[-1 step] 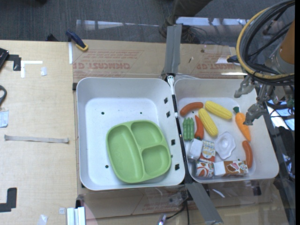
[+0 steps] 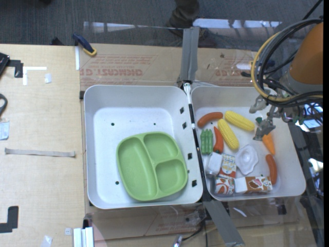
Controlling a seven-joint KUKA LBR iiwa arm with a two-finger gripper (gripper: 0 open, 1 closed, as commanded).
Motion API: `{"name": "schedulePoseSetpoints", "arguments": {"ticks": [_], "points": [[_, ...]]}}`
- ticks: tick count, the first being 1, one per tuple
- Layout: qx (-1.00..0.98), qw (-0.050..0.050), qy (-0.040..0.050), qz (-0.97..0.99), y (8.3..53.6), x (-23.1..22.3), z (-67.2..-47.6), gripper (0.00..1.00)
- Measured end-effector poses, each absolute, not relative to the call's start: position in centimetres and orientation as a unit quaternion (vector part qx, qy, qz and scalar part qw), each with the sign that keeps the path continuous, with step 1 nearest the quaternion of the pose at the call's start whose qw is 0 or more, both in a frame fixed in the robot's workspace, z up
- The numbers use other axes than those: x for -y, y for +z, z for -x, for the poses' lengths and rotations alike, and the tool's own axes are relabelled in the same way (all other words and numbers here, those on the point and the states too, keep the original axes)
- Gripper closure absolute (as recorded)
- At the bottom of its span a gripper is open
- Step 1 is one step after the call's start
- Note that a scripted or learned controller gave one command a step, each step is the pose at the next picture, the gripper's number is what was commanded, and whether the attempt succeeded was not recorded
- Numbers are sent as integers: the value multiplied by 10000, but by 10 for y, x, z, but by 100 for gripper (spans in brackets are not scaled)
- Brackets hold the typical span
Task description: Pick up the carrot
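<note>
Hand point(image 2: 265, 123) over carrot point(image 2: 268, 142) (corn cob point(image 2: 239, 120) just beside).

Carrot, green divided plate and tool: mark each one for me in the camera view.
carrot point(image 2: 269, 143), camera view, middle of its orange body.
green divided plate point(image 2: 125, 175), camera view, left rim.
tool point(image 2: 266, 121), camera view, between its fingertips.

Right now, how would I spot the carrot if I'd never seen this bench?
Look in the right white bin, along its right side. The carrot is the short orange cone just below the pincer, its green top end at the pincer's tip. Unlike the red-orange sausage below it, it tapers to a point.
</note>
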State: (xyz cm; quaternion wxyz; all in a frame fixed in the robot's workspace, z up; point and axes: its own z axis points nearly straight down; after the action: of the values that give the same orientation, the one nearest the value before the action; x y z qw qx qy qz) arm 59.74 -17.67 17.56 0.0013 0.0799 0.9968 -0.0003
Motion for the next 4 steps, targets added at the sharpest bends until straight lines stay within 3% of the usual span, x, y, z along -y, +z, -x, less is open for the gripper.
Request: {"name": "schedulePoseSetpoints", "arguments": {"ticks": [1, 2, 3, 4], "points": [[-9996, 26, -6, 275, 94, 196, -622, 0], [-9974, 24, -9, 727, 94, 222, -587, 0], [-9972, 58, -24, 744, 105, 222, -589, 100], [-9972, 57, -23, 744, 105, 221, -589, 0]]}}
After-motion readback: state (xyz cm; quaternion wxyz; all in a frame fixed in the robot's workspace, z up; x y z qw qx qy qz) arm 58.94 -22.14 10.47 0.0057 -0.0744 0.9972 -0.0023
